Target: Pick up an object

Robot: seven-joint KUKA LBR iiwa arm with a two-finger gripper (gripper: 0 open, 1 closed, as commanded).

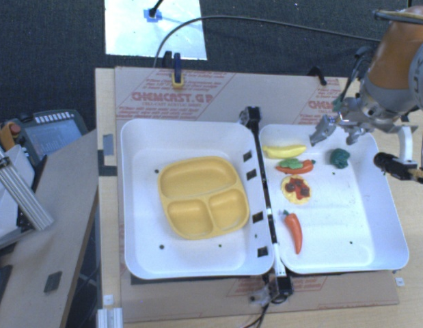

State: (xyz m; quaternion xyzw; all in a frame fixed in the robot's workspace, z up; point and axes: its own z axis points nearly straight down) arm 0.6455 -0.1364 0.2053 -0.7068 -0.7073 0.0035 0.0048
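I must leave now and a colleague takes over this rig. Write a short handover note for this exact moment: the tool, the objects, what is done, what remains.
Tool: above the far part of the right bin, fingers spread, nothing between them.
Right bin: banana at the far left; tomato-red piece with green just below it; round yellow piece with red spots; carrot nearest the camera; green piece, lying closest to the tool.
Left bin: yellow divided tray.
Done: no object picked yet.
Left: lower onto one object, probably the green piece, close, lift.
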